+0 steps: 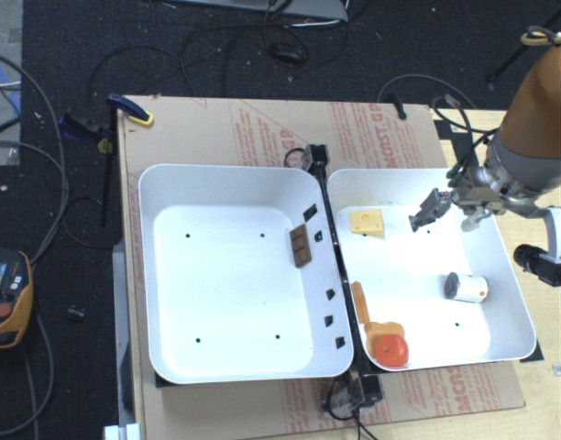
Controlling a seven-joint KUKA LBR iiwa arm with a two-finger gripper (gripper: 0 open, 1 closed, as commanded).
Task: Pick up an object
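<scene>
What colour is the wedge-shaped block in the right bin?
Pale yellow, like cheese; the block lies near the right bin's far-left corner in the camera view.

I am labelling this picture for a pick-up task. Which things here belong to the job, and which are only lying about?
Belong to the job:
- gripper, above the right bin
- cheese, white cylinder, tomato, orange piece, all in the right bin
- brown bar in the left bin

Lying about:
- cables on the floor
- clamp at the bench corner
- yellow device, far left

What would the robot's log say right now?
hand: over right bin, holding nothing | cheese, can, tomato: right bin | chocolate: left bin
</scene>
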